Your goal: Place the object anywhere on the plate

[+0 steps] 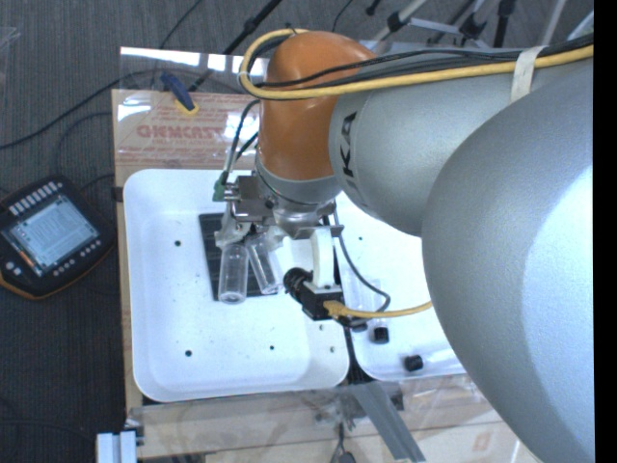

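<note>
Arm (463, 191), grey with orange band, reaches in from the right and covers most of the right half of the view; wrist sits over the far-right part of the left bin. Left bin (174, 345): shallow, white, lightly speckled, on the tabletop (241, 415). Right bin (429, 379): a near strip of it shows below the arm. Pale sheet with red print (178, 131) lies flat just beyond the far edge of the left bin. Handheld control pendant (48, 234) with a lit screen lies on the dark floor, well left of the bins. Plate (211, 247): dark, flat, rectangular, lying in the left bin right of its centre, long side running far to near; its right part is covered by the gripper. Gripper (250, 292) points down over the plate. Fingers (231, 273) are clear plastic, apart, with a narrow gap in which the dark plate shows through; tips over or at the plate's near edge, contact cannot be told. Which thing is the object cannot be told. Two small black pieces lie in the right bin, one (380, 334) right of and nearer than the fingers, the other (413, 363) further right and nearer again, both well apart from the plate.
</note>
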`<move>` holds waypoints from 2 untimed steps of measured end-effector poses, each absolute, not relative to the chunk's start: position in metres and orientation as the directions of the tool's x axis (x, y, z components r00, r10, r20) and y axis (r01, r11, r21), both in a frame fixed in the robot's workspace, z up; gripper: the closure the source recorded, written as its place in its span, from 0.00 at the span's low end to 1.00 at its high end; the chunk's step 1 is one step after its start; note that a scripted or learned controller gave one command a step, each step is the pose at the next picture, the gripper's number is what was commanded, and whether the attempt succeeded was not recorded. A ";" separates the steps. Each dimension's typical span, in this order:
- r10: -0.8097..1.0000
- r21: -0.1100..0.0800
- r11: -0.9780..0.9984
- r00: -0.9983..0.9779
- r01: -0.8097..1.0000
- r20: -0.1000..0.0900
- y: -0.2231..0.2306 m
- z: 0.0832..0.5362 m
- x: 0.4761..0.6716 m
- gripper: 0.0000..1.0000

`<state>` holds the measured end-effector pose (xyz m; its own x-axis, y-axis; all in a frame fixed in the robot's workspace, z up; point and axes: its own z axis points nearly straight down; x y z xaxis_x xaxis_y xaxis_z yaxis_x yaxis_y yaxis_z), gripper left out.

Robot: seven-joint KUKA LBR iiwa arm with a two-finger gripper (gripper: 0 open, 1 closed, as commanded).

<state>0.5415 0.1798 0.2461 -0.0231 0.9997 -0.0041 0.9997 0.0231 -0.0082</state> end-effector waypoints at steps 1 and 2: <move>0.985 -0.006 -0.171 0.170 0.985 -0.008 0.204 0.266 0.618 1.00; 0.997 -0.009 0.072 -0.073 0.997 -0.005 0.234 0.227 0.546 1.00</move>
